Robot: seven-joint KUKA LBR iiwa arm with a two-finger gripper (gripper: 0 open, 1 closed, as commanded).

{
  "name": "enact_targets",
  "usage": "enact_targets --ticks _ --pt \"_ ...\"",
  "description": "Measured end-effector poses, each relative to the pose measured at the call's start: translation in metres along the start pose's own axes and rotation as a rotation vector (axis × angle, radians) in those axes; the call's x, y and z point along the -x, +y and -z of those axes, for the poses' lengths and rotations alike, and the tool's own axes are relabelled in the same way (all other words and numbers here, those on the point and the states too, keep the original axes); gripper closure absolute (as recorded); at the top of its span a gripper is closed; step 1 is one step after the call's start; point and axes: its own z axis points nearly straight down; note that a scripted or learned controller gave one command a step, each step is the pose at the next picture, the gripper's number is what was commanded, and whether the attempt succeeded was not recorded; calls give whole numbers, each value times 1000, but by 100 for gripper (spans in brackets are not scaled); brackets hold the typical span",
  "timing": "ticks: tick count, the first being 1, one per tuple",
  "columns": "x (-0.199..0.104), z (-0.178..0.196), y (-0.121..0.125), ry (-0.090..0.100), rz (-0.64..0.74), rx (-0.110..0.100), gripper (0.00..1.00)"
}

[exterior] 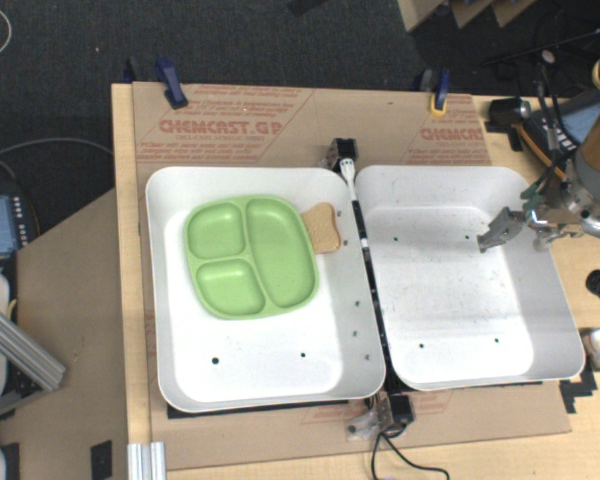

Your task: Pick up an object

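Objects worth picking sit only in the left bin [180,368], and from where I stand there are two of them. Nearer to me is the green plate [250,256], a divided dish with three compartments, lying flat on the bin floor. It looks like moulded plastic: light, stiff and rather smooth, so I would expect it to slide if nudged. Lying flat like that, it offers little to pinch except its raised outer rim or one of the ridges between compartments, and I would guess the rim on the side facing the right bin [460,358] is the easier reach.

Just behind it, touching or almost touching the plate's far right edge, lies a small tan block [323,228] that could be a sponge or a slice of toy bread; I cannot tell which. It appears light and probably soft, with straight sides a two-finger grip could close across. To my eye it is the simpler choice.

Further off, at the right, the hand [502,230] hangs over the right bin's far side, well apart from both items. Whether it is released or clenched I cannot tell, and nothing is in it.
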Motion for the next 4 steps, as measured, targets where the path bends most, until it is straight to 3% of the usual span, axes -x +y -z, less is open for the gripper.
enact_targets --ticks 1,2,3,4 --pt "-53 101 -31 0 5 8 0" --pt "-83 276 -68 -2 4 22 0" --pt "-83 277 -67 -2 1 6 100" --pt "-115 158 -69 3 2 -14 100"
